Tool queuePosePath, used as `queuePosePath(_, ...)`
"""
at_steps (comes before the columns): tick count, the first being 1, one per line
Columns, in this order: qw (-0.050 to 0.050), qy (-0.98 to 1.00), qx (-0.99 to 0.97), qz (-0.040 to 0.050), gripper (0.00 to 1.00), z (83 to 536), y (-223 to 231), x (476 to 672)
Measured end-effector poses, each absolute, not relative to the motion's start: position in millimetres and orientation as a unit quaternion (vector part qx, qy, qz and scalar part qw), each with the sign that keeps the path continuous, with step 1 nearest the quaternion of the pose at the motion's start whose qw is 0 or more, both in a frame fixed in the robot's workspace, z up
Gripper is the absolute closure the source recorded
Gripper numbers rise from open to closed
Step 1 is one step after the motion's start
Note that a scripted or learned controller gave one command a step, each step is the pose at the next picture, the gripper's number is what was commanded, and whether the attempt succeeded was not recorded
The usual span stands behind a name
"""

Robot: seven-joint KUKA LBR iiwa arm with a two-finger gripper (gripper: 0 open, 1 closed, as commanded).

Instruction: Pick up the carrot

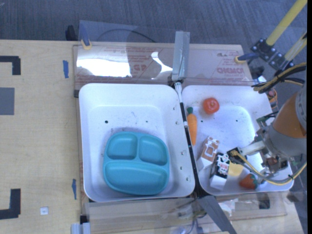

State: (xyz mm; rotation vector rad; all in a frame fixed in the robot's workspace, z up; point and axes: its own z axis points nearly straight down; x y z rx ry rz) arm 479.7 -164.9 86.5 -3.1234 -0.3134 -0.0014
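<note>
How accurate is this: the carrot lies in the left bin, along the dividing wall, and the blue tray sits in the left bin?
One error: the camera view shows the carrot in the right bin, not the left. It does lie along the dividing wall, and the blue tray sits in the left bin.

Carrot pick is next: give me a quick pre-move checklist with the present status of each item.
1. Carrot in view in the right bin: ok.
2. Nothing lying on the carrot: ok.
3. Tomato apart from the carrot: ok.
4. Room on both sides of the carrot: not ok, it lies right beside the bin's left wall, probably tight.
5. Gripper above the carrot: not ok, it is over the bin's right side.
6. Gripper empty: cannot tell.
</note>
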Motion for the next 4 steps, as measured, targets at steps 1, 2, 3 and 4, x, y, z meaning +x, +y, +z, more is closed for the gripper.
queuePosePath(1, 0.001, -0.1, -0.995, -0.0006, 0.0, 86.5, -165.0, 479.8)
queuePosePath(2, 0.008, -0.103, -0.995, -0.0018, 0.0, 86.4, -206.6, 482.8)
queuePosePath(3, 0.014, -0.105, -0.994, -0.0014, 0.0, 86.5, -210.5, 483.9)
queuePosePath(4, 0.013, -0.106, -0.994, -0.0012, 0.0, 86.5, -210.3, 484.2)
